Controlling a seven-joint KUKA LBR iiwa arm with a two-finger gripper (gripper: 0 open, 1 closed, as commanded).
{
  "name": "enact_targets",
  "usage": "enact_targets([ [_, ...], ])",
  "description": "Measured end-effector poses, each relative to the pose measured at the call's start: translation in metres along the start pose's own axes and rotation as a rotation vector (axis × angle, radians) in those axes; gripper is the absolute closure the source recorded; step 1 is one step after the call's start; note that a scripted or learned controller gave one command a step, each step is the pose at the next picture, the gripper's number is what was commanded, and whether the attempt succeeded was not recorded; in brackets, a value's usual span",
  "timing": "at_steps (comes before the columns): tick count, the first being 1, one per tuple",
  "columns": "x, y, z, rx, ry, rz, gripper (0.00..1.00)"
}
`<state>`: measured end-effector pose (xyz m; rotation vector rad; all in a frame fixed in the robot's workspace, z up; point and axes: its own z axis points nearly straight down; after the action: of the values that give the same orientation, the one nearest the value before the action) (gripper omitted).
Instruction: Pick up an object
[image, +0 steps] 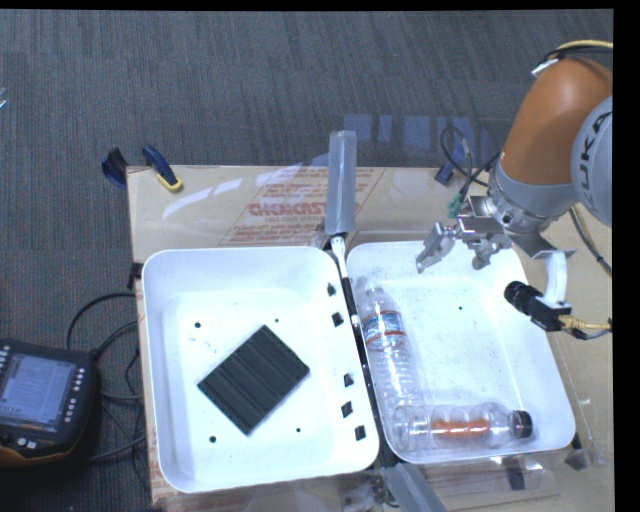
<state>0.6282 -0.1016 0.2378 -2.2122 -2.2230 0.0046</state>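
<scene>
Nothing is picked up yet, as far as this view tells: every candidate object lies in a bin and none is between the fingers. The gripper (458, 249) hangs over the far edge of the right bin (545, 345), up near its back rim, with its two fingers spread apart and nothing between them, so it is open and empty-handed, touching no object that I can make out. Below it and toward the bin's left wall lies a clear plastic bottle (388, 345), stretched lengthwise along the divider between the bins, well apart from the fingers. Across the near end of the same bin lies a second clear bottle with something orange inside (462, 426), its dark cap pointing right; the two bottles look to meet, or nearly meet, at the near-left corner. Over in the left bin (165, 300) sits a flat dark ribbed pad (254, 378), turned at an angle, far from the arm. So the whole job is ahead, by my reading: choose a target, come down over it, close, lift. The upright-lying clear bottle looks the nearest pick, though its round slick body could roll or slip out of a pinch, and its closeness to the bin wall leaves little room for one finger.
</scene>
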Motion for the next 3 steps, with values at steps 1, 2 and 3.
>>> enact_targets([
  [1, 0.007, 0.016, 0.128, -0.001, -0.001, -0.047, 0.0],
  [2, 0.006, -0.038, 0.153, 0.001, 0.0, -0.091, 0.0],
  [3, -0.062, -0.095, 0.139, -0.002, 0.0, -0.075, 0.0],
])
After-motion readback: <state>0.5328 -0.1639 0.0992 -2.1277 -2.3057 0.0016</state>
